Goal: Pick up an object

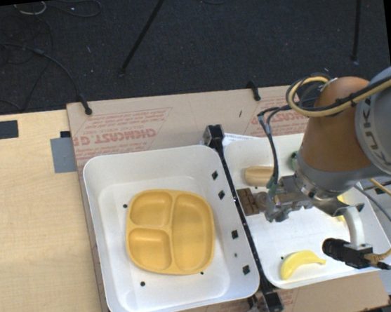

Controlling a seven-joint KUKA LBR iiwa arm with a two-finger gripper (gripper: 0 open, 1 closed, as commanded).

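Tray (169,230): one, left bin (108,191) | banana (300,262): one | brown items: perhaps two

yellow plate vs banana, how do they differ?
Bin: the yellow plate lies in the left bin; the banana lies in the right bin, near its front edge.
Size: the plate looks far larger than the banana.
Shape: the plate is rounded with three compartments; the banana is a small curved piece.
Shared: both are yellow and lie apart from the tool.
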